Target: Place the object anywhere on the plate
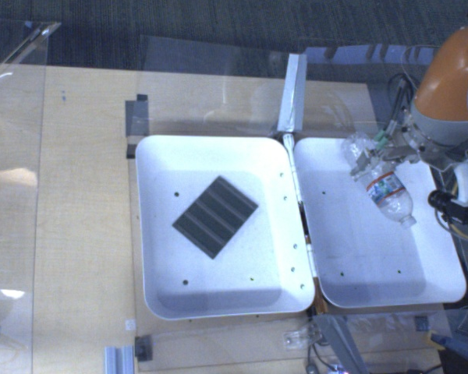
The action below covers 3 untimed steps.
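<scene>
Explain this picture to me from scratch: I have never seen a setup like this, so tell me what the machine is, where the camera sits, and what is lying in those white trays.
The single camera is fixed above a wooden bench and looks down at a slant. On the bench sit two shallow white bins side by side. The left bin holds a dark grey ridged plate, turned like a diamond; that is where the object should end up. The right bin holds a clear plastic water bottle with a printed label, lying tilted near the back of the bin. The grey and orange shape at the right edge is the robot arm, reaching in. Its pincer is at the bottle's upper end, but glare and clutter hide whether it actually grips the bottle.
</scene>
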Available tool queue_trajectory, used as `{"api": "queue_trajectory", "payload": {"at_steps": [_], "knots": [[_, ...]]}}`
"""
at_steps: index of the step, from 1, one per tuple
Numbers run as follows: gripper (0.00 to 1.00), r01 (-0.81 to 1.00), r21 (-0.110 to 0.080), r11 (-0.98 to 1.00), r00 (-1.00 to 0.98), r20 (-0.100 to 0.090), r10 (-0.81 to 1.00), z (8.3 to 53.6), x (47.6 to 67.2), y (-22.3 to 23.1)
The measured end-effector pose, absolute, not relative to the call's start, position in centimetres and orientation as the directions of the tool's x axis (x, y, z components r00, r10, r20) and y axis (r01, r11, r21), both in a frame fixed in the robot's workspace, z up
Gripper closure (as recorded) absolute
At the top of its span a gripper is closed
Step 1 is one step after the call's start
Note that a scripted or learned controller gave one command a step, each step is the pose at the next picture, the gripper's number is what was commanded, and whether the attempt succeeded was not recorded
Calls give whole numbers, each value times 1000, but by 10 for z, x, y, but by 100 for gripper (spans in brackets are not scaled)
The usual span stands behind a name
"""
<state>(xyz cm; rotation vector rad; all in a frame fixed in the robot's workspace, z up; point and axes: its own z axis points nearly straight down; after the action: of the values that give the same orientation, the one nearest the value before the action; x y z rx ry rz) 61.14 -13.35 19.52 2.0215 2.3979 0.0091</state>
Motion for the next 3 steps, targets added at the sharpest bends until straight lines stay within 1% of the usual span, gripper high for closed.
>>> {"api": "queue_trajectory", "payload": {"at_steps": [1,2,3], "knots": [[100,933,8,360,-360,-3,933,267,629,-85],[100,916,6,401,-401,-2,916,279,620,-25],[100,910,6,415,-415,-1,910,294,585,44]]}}
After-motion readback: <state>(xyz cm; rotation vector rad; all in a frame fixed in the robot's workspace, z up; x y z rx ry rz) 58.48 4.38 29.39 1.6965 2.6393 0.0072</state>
